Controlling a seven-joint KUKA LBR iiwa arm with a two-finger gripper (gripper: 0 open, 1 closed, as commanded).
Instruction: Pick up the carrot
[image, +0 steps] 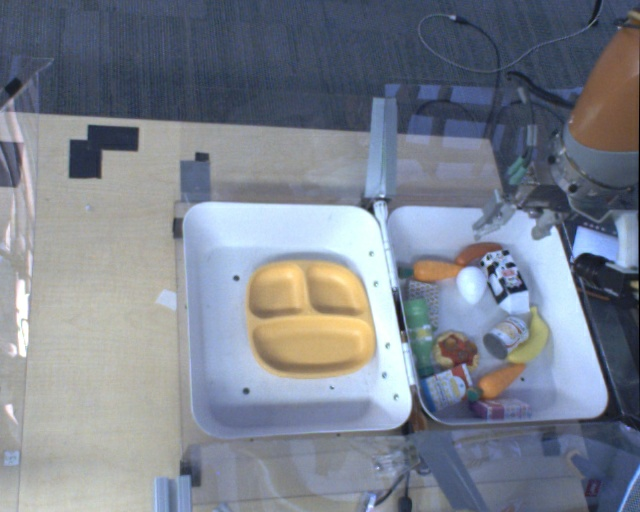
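The grey arm with its orange band comes in at the upper right of the frame, and its two-finger gripper hangs over the far edge of the right shallow white bin. Its metal fingers are spread wide apart with nothing between them.

The task's orange tapered carrot lies on its side in the upper left part of that right bin, below and to the left of the gripper and apart from it. Just right of the carrot sits a white egg, with a reddish sausage-shaped piece above it and a black and white milk carton beside that. Lower in the bin are a yellow banana, a small silver can, a second orange carrot-like piece, a green bottle along the left wall and a small purple box near the front wall.

The left shallow white bin in the middle of the frame holds a yellow three-compartment plastic tray, lying flat
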